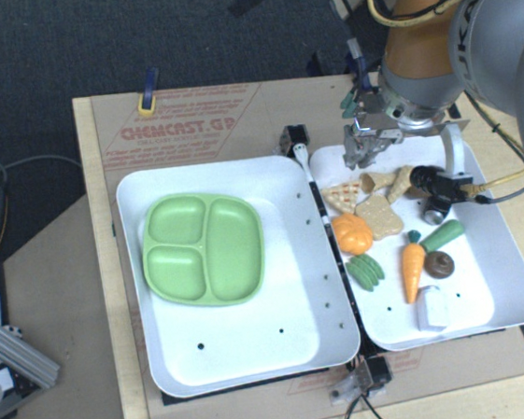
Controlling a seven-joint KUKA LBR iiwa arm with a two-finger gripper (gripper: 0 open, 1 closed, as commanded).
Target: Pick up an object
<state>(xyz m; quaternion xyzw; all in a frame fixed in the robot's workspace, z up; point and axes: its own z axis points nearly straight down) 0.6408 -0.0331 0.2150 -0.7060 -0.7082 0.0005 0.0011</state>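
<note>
Two shallow white plastic bins sat side by side on a brown cardboard-covered bench (186, 119) over dark carpet (37, 51). The left bin (166, 356) held a green divided plastic plate (204, 249). The right bin (497, 290) held toy food, an orange plastic carrot (412, 271) at its six o'clock. The metal two-finger gripper (359, 157) hung at that bin's twelve o'clock; whether it was apart or together could not be told.
</note>
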